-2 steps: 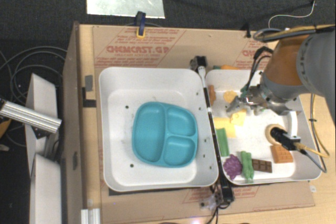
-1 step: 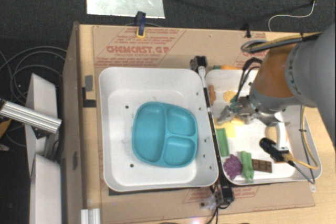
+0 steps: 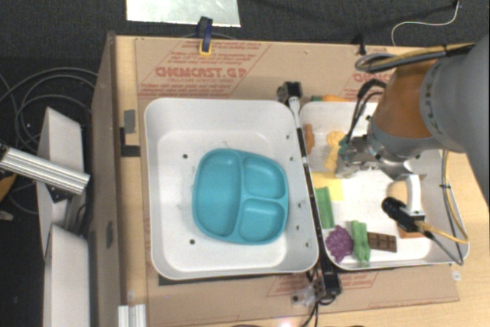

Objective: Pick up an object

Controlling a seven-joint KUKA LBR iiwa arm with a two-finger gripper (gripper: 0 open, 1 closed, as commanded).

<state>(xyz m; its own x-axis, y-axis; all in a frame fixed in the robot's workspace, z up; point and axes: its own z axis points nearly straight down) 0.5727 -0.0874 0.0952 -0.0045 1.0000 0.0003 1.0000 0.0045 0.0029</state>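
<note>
At the frame's left, cables and a metal rail [image 3: 44, 168] lie off the bench [image 3: 191, 69], partly cut off. The left bin [image 3: 164, 119] holds a blue divided plate [image 3: 240, 195] at centre. In the right bin [image 3: 429, 256], along the lower edge, I see a green block [image 3: 325, 205], a purple grape bunch [image 3: 340, 241], another green piece [image 3: 358, 241] and a brown bar [image 3: 382, 243]. Yellow pieces [image 3: 334, 149] sit higher, partly hidden behind my pincer [image 3: 354, 161], which hangs low over them; I cannot tell how far it is open, nor whether it grips anything. My grey arm [image 3: 436, 99] covers the bin's upper right.
</note>
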